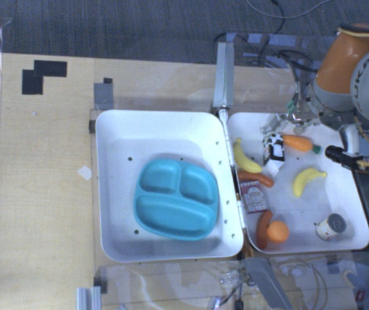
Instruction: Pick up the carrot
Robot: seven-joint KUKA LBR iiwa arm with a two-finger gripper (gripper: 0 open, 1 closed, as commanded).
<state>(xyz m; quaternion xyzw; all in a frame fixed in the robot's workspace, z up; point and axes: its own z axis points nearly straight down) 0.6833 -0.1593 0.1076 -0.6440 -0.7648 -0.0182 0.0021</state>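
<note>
The pale wooden surface (pixel 48 192) carries two shallow white bins side by side. The left white bin (pixel 116 141) holds a light blue plastic divided tray (pixel 176 199), set a little toward five o'clock from the bin's middle. The right white bin (pixel 358 228) holds the smaller things.

The grey arm with its orange band (pixel 339 60) comes in from three o'clock and bends over the far rim of the right bin. Its metal hand (pixel 294 117) hangs at the bin's twelve o'clock edge; how far its fingers are apart cannot be told from this angle, and nothing is seen between them.

The orange carrot with a green tip (pixel 298 143) lies flat in the upper part of the right bin, just at six o'clock of the hand and apart from it. A black-and-white spotted toy (pixel 274 147) touches the carrot's nine o'clock end. A yellow banana (pixel 245 158) lies along the bin's nine o'clock wall, a second yellow banana (pixel 307 180) sits near the middle. A brown sausage (pixel 256 178) and a small red packet (pixel 254 197) lie below the first banana. At six o'clock an orange round fruit (pixel 277 232) rests against another reddish sausage (pixel 262 225), and a small white cup (pixel 331 226) lies at five o'clock.
</note>
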